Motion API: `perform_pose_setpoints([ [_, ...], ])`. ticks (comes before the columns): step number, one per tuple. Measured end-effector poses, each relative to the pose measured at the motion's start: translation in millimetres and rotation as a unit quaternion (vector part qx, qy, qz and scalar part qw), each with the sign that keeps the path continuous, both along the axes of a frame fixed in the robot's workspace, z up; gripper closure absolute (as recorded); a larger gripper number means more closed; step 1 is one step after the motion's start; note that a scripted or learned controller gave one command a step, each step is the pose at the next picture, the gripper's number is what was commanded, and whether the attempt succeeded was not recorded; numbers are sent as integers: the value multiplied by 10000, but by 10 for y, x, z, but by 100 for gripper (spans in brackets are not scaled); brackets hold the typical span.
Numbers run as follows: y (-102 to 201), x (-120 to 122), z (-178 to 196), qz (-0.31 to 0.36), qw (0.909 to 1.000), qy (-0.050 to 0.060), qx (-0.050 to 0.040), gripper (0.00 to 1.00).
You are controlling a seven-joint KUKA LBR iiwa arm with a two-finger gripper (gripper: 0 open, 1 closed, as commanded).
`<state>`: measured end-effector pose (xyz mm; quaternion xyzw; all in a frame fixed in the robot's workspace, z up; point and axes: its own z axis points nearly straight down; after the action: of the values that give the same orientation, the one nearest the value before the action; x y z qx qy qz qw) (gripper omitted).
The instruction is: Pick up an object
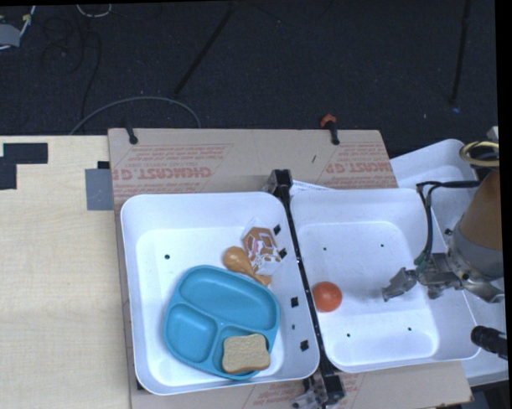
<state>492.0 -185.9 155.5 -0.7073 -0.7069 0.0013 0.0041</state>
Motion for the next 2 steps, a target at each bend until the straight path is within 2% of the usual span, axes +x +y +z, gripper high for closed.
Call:
perform_pose_setpoints([
  [1, -16, -12, -639, 1, 10000, 0, -2, 0],
  [2, -34, -8, -507, -26, 10000, -14, -8, 100],
])
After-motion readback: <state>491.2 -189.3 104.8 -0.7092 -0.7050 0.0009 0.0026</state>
